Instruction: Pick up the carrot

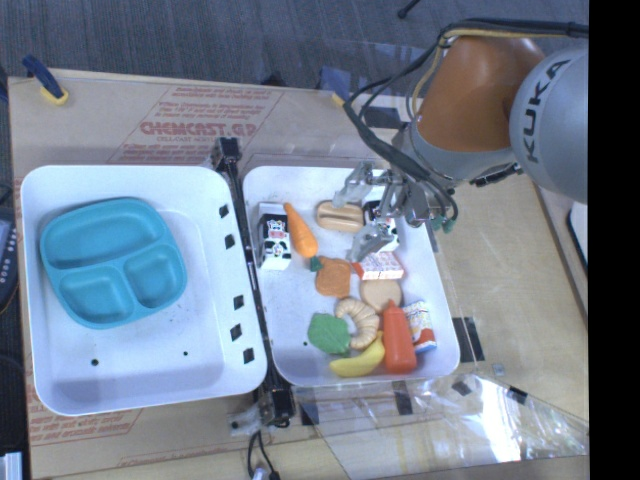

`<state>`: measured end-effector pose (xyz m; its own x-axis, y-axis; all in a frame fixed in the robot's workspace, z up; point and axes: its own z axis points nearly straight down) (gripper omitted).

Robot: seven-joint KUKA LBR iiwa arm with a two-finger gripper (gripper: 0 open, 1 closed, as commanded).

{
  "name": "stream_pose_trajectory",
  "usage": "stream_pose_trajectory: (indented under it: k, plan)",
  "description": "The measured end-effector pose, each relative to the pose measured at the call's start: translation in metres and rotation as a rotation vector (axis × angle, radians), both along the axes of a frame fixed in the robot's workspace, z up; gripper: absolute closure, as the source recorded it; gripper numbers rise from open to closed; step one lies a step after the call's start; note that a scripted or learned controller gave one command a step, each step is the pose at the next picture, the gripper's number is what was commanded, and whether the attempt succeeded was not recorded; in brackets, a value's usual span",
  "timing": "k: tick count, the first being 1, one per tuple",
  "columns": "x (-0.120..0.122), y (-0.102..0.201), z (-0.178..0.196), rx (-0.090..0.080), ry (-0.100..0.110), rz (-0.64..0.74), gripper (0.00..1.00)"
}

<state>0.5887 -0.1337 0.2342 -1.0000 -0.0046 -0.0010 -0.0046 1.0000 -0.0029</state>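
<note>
The tool [372, 208] hovers with its fingers apart and nothing between them over the far side of the right bin [262, 338], near a hot dog [339, 215]. The carrot [300, 230] lies well left of it, beside a milk carton [273, 236]; the left bin [140, 383] holds a blue tray [110, 260].

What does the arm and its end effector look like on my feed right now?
The arm is thick and rounded, grey, with black KUKA lettering and a broad orange band above the wrist. Black cables loop along it down to the end effector, a small metallic silver-and-black assembly.
</note>
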Motion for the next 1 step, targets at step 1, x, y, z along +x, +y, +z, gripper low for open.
stream_pose_trajectory:
  k: [1]
  plan:
    - [0.0155, 0.038, -0.1139, 0.0, -0.018, 0.129, 0.0]
